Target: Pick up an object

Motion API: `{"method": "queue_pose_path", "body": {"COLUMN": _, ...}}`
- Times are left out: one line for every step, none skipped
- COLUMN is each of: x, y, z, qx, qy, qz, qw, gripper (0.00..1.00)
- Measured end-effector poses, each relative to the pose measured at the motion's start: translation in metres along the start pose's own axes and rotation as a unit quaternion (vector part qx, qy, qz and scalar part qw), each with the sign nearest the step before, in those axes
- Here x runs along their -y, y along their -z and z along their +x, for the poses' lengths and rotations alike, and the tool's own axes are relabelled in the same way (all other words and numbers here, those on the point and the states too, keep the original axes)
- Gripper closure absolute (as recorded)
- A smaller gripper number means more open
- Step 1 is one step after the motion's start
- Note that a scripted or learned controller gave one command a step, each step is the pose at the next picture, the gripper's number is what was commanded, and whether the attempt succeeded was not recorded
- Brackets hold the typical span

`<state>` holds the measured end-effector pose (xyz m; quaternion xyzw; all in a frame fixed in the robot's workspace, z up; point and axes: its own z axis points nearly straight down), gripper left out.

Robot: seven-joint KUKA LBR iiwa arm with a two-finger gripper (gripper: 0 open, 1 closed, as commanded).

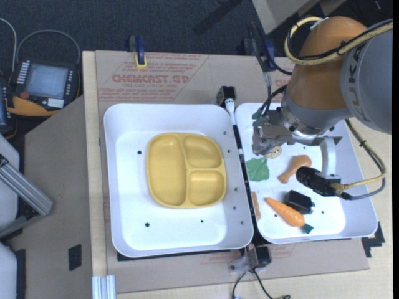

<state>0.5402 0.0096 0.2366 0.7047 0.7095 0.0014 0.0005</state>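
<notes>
My gripper (267, 144) hangs low over the upper left part of the right bin (355, 220). Just below it lies a green leaf-shaped piece (257, 169). A tan, drumstick-like piece (294, 167) lies to the gripper's lower right. Nearer the front are an orange carrot (285, 211) with a small teal tip and a small black block (298, 200). A brownish speckled bit (273, 148) shows right at the gripper, and I cannot make out whether it is held.
The left bin (124, 217) holds a yellow divided plate (186, 169) at its middle. A thin orange stick (255, 204) lies along the right bin's left wall. The arm's grey and orange bulk covers the right bin's far half.
</notes>
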Motion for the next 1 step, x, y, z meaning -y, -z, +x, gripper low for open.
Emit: {"method": "queue_pose_path", "body": {"x": -0.0090, "y": 0.0048, "z": 0.0547, "qx": 0.000, "qy": 0.000, "qz": 0.000, "qw": 1.0000, "gripper": 1.00}}
